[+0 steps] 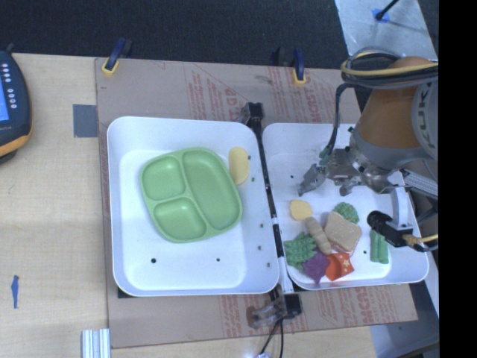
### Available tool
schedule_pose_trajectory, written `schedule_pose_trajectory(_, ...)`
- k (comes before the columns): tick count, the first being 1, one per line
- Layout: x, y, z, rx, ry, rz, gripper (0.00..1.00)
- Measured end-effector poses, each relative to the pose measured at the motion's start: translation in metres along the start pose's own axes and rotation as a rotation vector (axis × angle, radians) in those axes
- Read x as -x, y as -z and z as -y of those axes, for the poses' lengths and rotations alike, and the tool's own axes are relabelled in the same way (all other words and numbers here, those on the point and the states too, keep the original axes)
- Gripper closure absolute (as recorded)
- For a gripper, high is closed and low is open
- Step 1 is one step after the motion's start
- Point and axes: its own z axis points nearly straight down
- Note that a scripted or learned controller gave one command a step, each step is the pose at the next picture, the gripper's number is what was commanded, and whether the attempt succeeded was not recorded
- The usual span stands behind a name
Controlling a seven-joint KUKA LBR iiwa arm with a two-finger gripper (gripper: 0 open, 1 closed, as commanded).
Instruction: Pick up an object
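Observation:
My gripper (329, 183) hangs over the upper middle of the right bin (287, 149), with its fingers (311, 178) spread open and nothing between them. Just below it lie a small yellow piece (300, 209) and a round green piece (346, 212). Further toward the front edge sit a brown toast slice (343, 231), a tan stick (319, 235), a leafy green piece (299, 248), a purple piece (317, 265), an orange-red piece (339, 265) and a long green piece (379, 246).
The left bin (127, 259) holds a green divided plate (191, 194) and a pale yellow piece (238, 165) against its right wall. A black clip (254, 113) sits where the bins meet at the back. A handheld device (11, 103) lies at the far left.

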Motion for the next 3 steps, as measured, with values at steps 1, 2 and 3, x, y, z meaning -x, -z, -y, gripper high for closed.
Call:
schedule_pose_trajectory(1,0.066,0.072,0.049,0.018,-0.007,0.005,0.00)
schedule_pose_trajectory(2,0.017,-0.013,0.091,0.003,0.002,-0.003,0.00)
schedule_pose_trajectory(3,0.016,-0.060,0.042,0.032,0.000,0.013,0.00)
